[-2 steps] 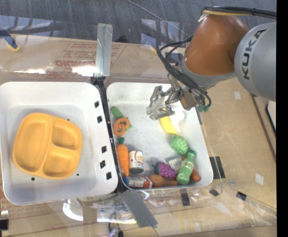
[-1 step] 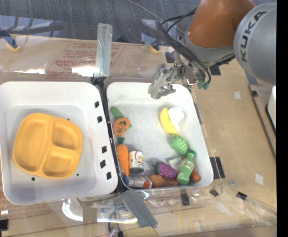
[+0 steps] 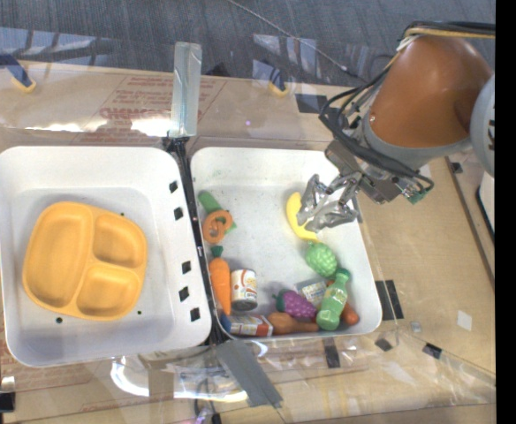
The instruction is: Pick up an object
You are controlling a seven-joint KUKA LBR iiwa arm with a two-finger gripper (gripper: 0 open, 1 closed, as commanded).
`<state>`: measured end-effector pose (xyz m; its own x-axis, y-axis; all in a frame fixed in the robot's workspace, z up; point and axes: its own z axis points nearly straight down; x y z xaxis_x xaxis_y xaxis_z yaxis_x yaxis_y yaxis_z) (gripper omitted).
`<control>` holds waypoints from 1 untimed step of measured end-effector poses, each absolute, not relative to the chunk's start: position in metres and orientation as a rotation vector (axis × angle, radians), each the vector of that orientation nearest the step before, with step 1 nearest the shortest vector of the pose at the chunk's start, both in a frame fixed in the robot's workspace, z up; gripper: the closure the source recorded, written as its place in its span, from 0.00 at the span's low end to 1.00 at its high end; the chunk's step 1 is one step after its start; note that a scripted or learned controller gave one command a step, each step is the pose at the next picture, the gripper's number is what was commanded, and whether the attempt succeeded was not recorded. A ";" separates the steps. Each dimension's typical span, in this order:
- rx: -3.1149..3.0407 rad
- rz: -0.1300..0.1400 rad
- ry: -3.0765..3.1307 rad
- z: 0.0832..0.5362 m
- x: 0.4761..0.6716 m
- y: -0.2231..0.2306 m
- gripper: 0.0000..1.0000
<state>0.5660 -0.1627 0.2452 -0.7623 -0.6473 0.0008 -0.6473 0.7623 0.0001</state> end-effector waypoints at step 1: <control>1.084 -0.001 -2.948 0.245 0.566 -0.162 0.00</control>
